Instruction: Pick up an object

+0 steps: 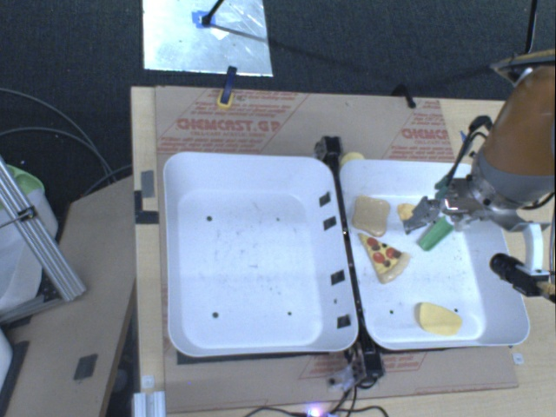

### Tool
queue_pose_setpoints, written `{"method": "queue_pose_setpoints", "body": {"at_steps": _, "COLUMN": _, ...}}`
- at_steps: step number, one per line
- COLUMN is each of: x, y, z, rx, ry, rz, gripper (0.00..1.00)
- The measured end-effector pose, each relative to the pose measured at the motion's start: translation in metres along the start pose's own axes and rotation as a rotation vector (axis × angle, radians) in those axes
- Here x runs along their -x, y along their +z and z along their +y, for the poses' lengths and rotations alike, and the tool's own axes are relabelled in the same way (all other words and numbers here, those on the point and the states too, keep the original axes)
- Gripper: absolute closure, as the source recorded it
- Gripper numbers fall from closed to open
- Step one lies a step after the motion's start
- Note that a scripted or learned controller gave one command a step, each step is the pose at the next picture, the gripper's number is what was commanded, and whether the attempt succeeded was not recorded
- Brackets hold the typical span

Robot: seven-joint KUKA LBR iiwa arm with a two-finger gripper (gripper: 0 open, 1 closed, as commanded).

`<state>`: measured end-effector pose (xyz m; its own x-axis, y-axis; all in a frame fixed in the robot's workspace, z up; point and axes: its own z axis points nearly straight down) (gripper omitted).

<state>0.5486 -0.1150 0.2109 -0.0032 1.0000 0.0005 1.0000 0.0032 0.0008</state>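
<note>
In the right white bin [495,320] lie a tan bread slice [372,215], a pizza slice [386,258], a small yellow piece [406,210], a green stick-shaped object [435,234] and a pale yellow wedge [438,318]. My gripper [432,216] reaches in from the right and hangs over the upper middle of this bin. It sits directly above the green object, which lies tilted just under its tip. Whether the two touch is hidden by the wrist. The yellow piece sits just left of the gripper.
The left white bin [187,176] sits beside the right one, with black clips [334,250] along the shared edge. Both rest on a cardboard sheet [278,115]. A metal frame [35,241] stands at the far left, and a shiny plate [207,24] lies at the back.
</note>
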Motion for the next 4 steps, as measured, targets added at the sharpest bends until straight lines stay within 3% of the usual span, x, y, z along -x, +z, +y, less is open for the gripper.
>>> {"method": "queue_pose_setpoints", "body": {"at_steps": 1, "x": -0.034, "y": 0.133, "z": 0.016, "rx": -0.003, "ry": -0.004, "rz": 0.001, "gripper": 0.0}}
{"method": "queue_pose_setpoints", "body": {"at_steps": 2, "x": -0.032, "y": 0.115, "z": 0.018, "rx": 0.004, "ry": 0.0, "rz": -0.001, "gripper": 1.0}}
{"method": "queue_pose_setpoints", "body": {"at_steps": 3, "x": -0.122, "y": 0.023, "z": -0.035, "rx": 0.0, "ry": -0.006, "rz": 0.002, "gripper": 1.0}}
{"method": "queue_pose_setpoints", "body": {"at_steps": 4, "x": -0.166, "y": -0.02, "z": -0.062, "rx": 0.001, "ry": -0.002, "rz": 0.0, "gripper": 1.0}}
